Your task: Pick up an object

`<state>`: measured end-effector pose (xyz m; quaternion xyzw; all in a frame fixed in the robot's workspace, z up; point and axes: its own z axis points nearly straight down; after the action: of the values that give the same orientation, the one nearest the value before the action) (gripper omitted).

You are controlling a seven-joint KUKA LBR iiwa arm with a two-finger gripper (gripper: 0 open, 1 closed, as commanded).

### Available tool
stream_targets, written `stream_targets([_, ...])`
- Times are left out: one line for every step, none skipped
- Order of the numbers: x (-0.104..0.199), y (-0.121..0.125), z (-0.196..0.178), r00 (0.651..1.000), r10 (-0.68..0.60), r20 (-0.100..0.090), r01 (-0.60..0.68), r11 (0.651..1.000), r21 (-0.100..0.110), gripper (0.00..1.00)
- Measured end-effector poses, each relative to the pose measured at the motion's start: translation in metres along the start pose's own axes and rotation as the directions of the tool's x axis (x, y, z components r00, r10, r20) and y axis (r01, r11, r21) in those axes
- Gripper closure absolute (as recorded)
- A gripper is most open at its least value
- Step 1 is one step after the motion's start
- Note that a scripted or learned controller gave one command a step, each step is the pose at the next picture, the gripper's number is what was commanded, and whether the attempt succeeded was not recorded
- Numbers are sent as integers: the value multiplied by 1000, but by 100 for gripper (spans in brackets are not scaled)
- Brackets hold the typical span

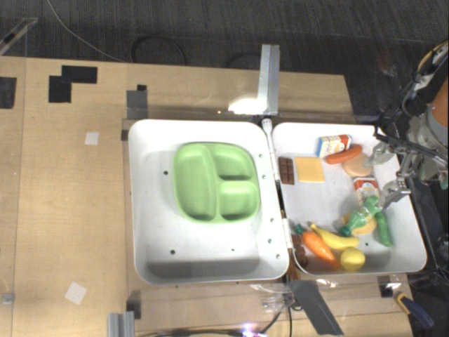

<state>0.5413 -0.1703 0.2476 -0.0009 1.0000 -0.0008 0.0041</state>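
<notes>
The tool (394,188) hung at the right bin's (309,135) far right side, its fingers spread and holding nothing. Toy foods lay crowded below it: a green bottle (363,215), a banana (335,238), a carrot (318,245), a lemon (352,259). A good pick would probably drop straight onto the bottle, nearest and least hemmed in, straddling it squarely before closing
</notes>
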Motion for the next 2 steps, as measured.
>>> stream_targets([43, -25, 111, 990, -141, -6, 141, 990, -2, 0])
stream_targets([43, -34, 156, 1000, -28, 10, 28, 1000, 3, 0])
